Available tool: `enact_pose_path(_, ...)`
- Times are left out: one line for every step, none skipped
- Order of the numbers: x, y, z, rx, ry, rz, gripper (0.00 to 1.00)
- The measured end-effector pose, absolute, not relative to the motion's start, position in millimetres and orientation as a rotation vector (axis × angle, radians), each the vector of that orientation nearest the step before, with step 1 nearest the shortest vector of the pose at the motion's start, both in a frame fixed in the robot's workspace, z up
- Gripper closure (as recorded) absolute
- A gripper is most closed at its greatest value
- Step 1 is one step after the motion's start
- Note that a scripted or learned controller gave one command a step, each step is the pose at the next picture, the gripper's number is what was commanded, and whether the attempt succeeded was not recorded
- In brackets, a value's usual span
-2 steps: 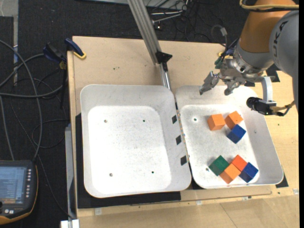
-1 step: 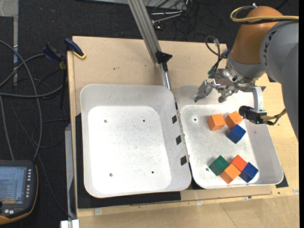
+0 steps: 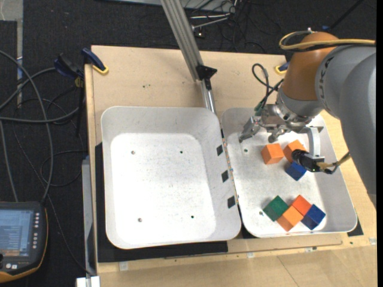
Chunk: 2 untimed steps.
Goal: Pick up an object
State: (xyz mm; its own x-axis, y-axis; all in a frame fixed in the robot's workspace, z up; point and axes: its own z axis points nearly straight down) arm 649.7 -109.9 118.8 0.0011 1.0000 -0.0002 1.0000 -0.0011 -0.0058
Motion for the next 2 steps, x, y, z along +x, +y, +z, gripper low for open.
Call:
enact_pose_path(652.0,-110,133,-2.225,-2.221,-0.002,1.00)
enact_pose_path(647.9,-105,194,-2.223,-2.228,-0.007,1.00)
